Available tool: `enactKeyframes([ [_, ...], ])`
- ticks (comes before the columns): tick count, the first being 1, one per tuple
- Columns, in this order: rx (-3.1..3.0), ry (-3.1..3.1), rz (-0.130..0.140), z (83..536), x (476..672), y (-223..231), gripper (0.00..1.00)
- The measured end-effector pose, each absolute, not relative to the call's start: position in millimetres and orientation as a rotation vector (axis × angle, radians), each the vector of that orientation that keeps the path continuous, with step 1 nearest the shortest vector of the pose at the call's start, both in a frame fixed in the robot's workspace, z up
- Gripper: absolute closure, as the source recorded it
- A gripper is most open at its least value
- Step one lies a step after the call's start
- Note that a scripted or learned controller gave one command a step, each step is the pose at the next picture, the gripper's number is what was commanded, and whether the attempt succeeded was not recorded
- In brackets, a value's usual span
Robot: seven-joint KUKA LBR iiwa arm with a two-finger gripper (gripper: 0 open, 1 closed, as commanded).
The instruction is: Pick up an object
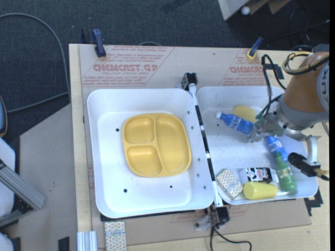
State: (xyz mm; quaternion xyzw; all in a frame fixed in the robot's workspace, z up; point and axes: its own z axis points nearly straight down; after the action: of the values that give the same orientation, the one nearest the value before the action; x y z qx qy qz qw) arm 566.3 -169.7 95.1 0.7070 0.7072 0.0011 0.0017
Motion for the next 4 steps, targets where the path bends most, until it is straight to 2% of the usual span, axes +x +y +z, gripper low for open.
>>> enactKeyframes([
  [1, 2.217, 2.218, 0.006, 105, 566.9, -169, 1.00],
  [2, 2.222, 2.222, 0.000, 84, 559.6, -205, 1.00],
  [3, 2.222, 2.224, 0.000, 84, 559.6, -204, 0.00],
  [4, 2.219, 2.222, 0.003, 85, 606.7, -92, 0.00],
])
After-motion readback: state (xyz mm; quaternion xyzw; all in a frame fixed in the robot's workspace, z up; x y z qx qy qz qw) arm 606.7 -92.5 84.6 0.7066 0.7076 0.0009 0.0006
